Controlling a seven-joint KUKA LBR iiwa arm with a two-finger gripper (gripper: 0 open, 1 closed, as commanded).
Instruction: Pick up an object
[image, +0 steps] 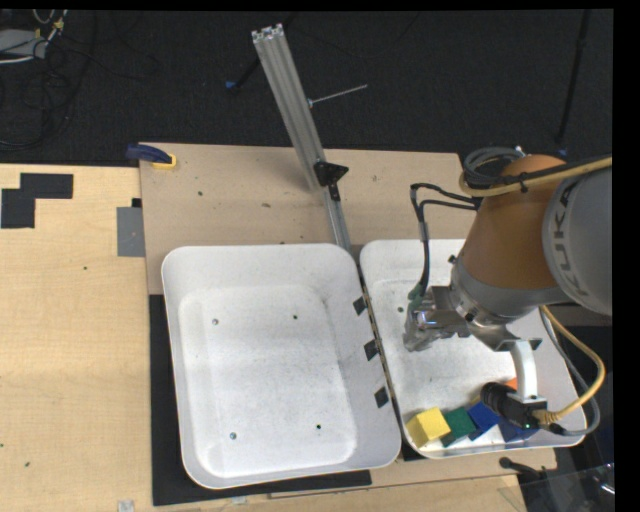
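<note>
My gripper (424, 325) hangs low over the middle of the right bin (400, 270), near its left wall, with the grey arm and its orange band above it. At the bin's front edge a yellow block (432, 425), a green block (462, 422) and a blue block (487, 420) lie in a row. A small orange piece (512, 382) peeks out behind the pale bracket. The gripper stands well behind the blocks and touches none of them. The arm hides the right bin's back right part.
The left bin (260, 370) lies beside the right one, with black clips (371, 350) along the shared wall. A slanted aluminium post (300, 120) rises behind the bins. A blue and yellow clamp (152, 155) sits at the bench's far left corner.
</note>
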